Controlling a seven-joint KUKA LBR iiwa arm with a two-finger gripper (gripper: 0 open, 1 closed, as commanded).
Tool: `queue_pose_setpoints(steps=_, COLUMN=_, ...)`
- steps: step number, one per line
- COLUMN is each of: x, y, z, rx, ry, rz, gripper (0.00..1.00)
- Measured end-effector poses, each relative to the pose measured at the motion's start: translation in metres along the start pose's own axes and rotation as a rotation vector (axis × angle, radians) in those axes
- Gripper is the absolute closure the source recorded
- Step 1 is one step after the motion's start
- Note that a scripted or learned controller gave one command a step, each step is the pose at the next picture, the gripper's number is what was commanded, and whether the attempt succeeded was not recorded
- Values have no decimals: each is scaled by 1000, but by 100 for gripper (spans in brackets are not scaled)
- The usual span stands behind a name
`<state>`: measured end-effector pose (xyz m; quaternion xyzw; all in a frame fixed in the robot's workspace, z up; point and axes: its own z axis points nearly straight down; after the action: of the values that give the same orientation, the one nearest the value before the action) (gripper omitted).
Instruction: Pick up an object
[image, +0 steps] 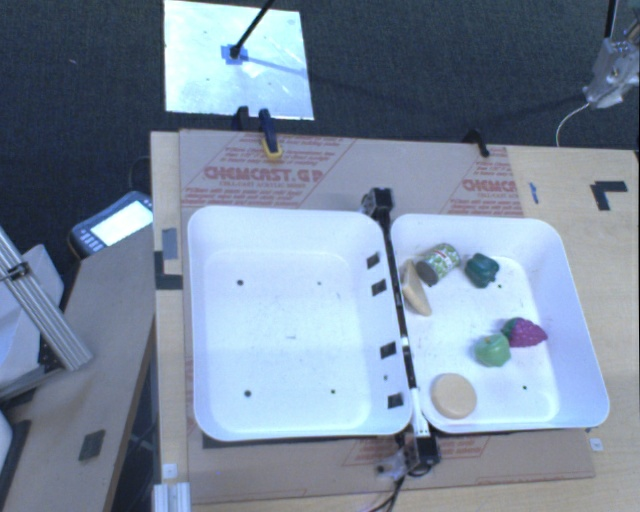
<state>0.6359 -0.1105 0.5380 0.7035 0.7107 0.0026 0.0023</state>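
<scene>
The right bin (578, 330) holds several small objects. A short can with a green label (438, 262) lies on its side near the back left, beside a dark green lump (481, 268). A tan, wedge-shaped piece (414, 290) leans along the left wall. A purple object (526, 333) touches a light green one (491, 350) at the middle right. A tan round disc (453, 395) lies flat in the front left corner.
The left bin (290, 320) adjoins the right one along a black-clipped divider (395, 320). A shiny metal sheet (238, 60) lies behind the bench. A pale grey device with a cable (612, 72) hangs at the top right. A small screen (115, 225) sits at left.
</scene>
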Motion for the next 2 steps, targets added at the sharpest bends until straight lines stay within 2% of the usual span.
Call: queue_pose_setpoints(steps=2, x=-4, y=0, z=-21, rx=-4, ry=-3, rz=0, gripper=100)
